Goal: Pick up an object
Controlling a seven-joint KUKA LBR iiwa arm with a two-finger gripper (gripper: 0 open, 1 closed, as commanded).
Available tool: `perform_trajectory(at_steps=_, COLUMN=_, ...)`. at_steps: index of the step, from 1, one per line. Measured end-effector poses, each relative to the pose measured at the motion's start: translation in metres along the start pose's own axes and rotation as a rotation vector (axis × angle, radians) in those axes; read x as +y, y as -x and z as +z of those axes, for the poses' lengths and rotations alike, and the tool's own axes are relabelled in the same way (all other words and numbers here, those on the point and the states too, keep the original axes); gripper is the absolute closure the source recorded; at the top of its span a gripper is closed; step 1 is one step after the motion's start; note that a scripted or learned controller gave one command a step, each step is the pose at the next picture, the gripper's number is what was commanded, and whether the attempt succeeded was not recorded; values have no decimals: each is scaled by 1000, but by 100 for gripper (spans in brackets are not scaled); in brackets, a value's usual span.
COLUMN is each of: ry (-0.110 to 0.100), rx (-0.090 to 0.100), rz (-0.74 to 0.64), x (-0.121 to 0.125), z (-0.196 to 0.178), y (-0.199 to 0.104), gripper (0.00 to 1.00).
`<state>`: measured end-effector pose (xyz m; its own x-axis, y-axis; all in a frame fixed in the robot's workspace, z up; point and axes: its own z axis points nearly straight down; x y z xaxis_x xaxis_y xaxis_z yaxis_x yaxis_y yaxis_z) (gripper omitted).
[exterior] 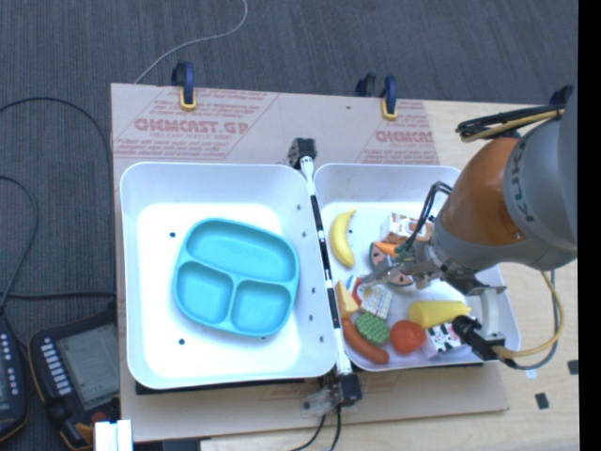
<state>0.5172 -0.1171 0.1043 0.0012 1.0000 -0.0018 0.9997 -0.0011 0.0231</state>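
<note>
Camera view puts my gripper (399,269) low over the middle of the right bin (376,173), and I cannot tell how its tool end stands against the clutter beneath it. Just around it I see toy food: a banana (342,237) to the left, a yellow piece (438,311) and a tomato (407,336) nearer the front, and a sausage (362,342) by the front-left corner. Across the divider, the left bin (141,280) holds a blue divided plate (235,277).
</note>
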Motion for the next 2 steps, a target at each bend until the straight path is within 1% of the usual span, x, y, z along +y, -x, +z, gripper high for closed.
perform_trajectory(at_steps=1, ry=0, rx=4, rz=-1, x=1, z=-11, y=-2, gripper=100)
perform_trajectory(at_steps=2, ry=1, rx=4, rz=-1, x=1, z=-11, y=-2, gripper=0)
